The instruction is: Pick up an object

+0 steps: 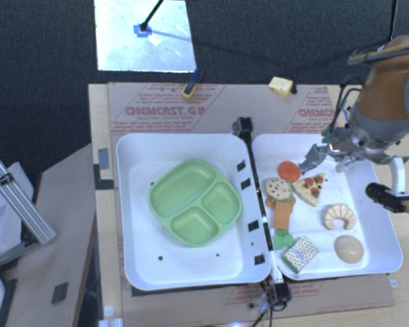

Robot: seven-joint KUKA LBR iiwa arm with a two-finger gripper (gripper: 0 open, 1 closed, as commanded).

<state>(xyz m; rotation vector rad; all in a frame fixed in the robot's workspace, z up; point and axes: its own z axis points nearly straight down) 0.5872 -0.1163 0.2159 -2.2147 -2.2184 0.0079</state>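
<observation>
Two white bins sit side by side on the bench, and the work lies in the right bin [392, 253], where the arm [389, 86] reaches in from the right. The left bin [137, 262] bears a green divided tray [194, 202], which is the largest thing there and plays no part in this step.

The gripper [328, 155] hangs over the back of the right bin; its fingers look spread apart with nothing between them, though the slant of the view makes the exact opening hard to judge. No object has been lifted yet.

The pickable things, from large to small: a croissant [340, 216] near the middle of the bin, an egg [349, 248] just in front of it, a pizza slice [310, 188], a cookie [279, 188] touching an orange stick [282, 217] by the divider, a patterned packet [300, 253] beside a green piece [283, 240], and a red tomato [289, 170] nearest the fingers.

In my judgement the tomato or the pizza slice is the sensible target, being closest. To do it well, centre the fingers over one item alone, keep clear of its neighbours, descend straight until the tips reach the floor, then close. The tomato is rounded and could squirt out if caught off centre; the pizza slice is flat, so the fingers must go low
</observation>
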